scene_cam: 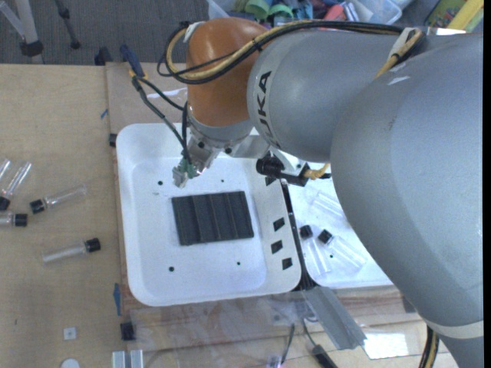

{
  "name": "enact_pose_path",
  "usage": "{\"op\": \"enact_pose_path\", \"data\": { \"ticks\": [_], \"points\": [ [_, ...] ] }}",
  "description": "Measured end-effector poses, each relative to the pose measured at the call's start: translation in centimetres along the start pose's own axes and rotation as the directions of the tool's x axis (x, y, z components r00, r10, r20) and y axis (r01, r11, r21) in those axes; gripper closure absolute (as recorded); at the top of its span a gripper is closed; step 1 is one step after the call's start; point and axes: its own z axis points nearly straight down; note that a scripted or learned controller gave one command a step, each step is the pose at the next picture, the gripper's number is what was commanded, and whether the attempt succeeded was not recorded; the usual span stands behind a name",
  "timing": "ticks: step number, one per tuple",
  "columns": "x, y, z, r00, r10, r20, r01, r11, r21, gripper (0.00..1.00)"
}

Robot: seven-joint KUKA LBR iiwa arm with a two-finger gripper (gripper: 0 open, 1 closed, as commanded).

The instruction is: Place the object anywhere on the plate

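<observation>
Over the left bin (138, 205), my gripper (184, 175) hung near the dark plate (213, 217). I couldn't tell its state. Clear vials (330, 240) looked light, slippery; I'd grab mid-tube.

Even, bright light falls from overhead; the white bin (138, 205) glares slightly, with a soft shadow beneath the arm (368, 121), whose near bulk looks blurred.

The plate (214, 217) was a dark grey, ribbed rectangle lying flat near the middle of the left white bin (146, 271), its long side across the view and slightly tilted. The object, apparently a small clear vial with a black cap (321, 236), lay in the right bin.
</observation>
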Motion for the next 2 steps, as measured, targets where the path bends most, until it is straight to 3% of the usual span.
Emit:
{"op": "enact_pose_path", "data": {
  "ticks": [1, 2],
  "points": [
    [6.48, -4.15, -5.53, 1.0, -0.013, -0.001, 0.013, 1.0, 0.0, 1.0],
    [5.93, -3.96, -6.43, 0.965, 0.261, 0.001, -0.261, 0.965, -0.002, 1.0]
  ]
}}
